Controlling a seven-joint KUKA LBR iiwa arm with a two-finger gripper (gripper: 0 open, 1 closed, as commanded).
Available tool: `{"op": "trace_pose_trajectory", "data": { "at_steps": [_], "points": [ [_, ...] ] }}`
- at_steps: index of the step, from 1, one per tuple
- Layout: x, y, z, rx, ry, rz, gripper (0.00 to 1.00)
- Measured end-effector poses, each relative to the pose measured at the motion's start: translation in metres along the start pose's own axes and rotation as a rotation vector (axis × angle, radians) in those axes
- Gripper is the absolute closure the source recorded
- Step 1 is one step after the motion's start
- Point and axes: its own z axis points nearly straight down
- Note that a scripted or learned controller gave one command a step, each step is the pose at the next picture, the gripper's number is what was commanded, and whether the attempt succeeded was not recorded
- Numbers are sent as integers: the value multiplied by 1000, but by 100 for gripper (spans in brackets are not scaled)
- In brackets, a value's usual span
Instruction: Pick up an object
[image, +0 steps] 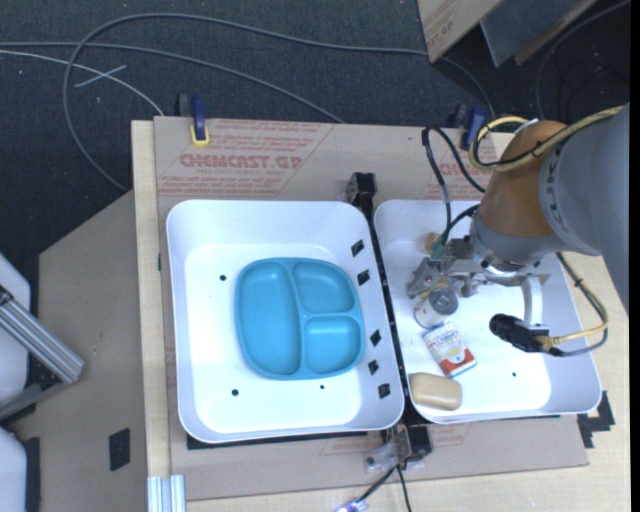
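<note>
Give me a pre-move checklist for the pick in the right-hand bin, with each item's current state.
1. Things to pick are present: a red-and-white packet and a tan oval piece lie in the right bin. Ok.
2. End effector is over the right bin, just beyond the packet. Ok.
3. End effector already has hold of something: cannot tell.
4. Gap between packet and tan oval piece: they lie very close, and contact cannot be judged. Cannot tell.
5. Blue divided plate sits in the left bin, away from the arm. Ok.
</note>
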Motion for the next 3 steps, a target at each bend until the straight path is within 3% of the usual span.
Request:
{"op": "trace_pose_trajectory", "data": {
  "at_steps": [1,3],
  "points": [
    [0,1,-12,-3,0,1,100],
    [-6,-1,-114,-10,-2,-1,100]
  ]
}}
